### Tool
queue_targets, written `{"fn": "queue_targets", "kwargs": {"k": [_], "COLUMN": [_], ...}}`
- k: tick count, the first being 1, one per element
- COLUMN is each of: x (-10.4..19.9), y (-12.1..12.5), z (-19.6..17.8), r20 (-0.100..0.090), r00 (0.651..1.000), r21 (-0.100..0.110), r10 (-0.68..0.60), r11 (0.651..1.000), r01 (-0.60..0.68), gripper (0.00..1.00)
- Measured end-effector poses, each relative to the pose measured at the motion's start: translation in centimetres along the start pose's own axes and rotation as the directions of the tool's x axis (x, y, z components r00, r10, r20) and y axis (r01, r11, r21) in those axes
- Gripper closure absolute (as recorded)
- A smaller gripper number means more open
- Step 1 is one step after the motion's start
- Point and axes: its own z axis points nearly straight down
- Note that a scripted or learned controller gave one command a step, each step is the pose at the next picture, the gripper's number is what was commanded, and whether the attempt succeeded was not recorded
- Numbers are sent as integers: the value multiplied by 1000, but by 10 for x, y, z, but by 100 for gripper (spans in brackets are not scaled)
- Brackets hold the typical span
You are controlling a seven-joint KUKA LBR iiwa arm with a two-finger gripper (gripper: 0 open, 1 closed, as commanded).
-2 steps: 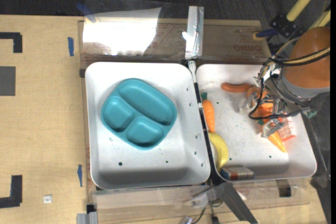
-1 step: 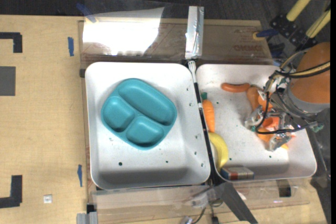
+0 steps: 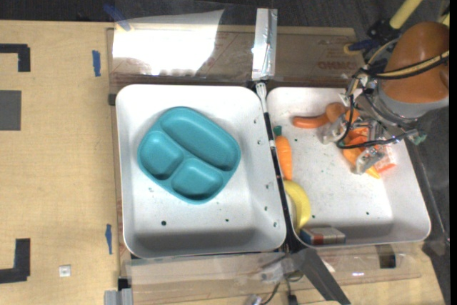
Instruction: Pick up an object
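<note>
Desk, right bin (image 3: 400, 221): jaws (image 3: 357, 143) over orange clutter at 2 o'clock, spread unclear. Carrot (image 3: 285, 157) at 9, stiff, light; grab mid-body.

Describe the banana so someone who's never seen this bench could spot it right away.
Find the right bin, the one the arm reaches into. Along its left wall, near the front corner, lies the banana. It is curved and yellow, unlike the straight orange carrot just behind it.

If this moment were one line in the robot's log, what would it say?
gripper: low in right bin, over orange items | carrot, banana: at bin's left wall | teal tray: left bin
</note>
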Motion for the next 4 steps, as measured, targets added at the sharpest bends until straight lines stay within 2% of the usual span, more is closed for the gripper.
{"fn": "queue_targets", "kwargs": {"k": [1, 2, 3, 4], "x": [-2, 16, 12, -16], "y": [8, 3, 2, 29], "z": [0, 0, -14, -1], "r20": [-1, -2, 9, 0], "r00": [989, 980, 980, 878], "r21": [0, -1, 6, 1], "r10": [-148, -201, -198, -478], "r11": [989, 980, 980, 878], "r01": [148, 201, 198, 478], "gripper": [0, 0, 100, 100]}}
